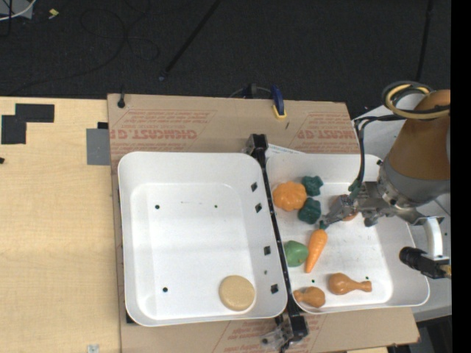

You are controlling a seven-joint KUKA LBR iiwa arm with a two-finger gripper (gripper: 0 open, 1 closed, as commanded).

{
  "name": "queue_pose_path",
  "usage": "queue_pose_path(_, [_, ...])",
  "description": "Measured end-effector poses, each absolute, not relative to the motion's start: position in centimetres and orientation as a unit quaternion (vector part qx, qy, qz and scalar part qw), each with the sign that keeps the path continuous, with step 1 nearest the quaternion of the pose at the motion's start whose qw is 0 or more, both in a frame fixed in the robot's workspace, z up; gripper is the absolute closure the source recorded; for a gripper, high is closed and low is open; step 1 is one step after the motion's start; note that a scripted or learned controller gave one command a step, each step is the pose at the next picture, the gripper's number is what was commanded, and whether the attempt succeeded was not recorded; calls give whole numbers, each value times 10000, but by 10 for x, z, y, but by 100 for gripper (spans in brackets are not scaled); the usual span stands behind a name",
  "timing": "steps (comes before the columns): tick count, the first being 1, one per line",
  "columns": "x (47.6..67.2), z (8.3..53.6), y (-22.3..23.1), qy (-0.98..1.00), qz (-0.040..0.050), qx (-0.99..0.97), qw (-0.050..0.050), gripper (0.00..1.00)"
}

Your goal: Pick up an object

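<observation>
Tool (333, 218) blurred above the carrot (316, 249) in the right bin (401, 289), grip state impossible to tell.

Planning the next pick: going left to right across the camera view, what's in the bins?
Tan round disc in the left bin → orange pumpkin-like piece → carrot → chicken drumstick → end effector, all these over the right bin.

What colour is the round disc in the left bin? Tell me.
Pale tan, beige: the round disc, seen in the camera view.
</observation>
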State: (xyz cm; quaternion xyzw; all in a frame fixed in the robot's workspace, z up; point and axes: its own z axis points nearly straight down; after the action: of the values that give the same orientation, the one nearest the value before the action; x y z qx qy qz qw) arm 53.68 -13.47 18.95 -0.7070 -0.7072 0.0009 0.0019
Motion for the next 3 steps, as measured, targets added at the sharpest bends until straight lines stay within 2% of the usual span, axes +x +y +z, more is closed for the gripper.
queue_pose_path(1, [570,88,-91,-7085,14,-7057,33,0])
queue_pose_path(2, [569,102,-95,-7057,19,-7085,30,100])
queue_pose_path(3, [626,193,-37,-7093,-31,-7048,-27,100])
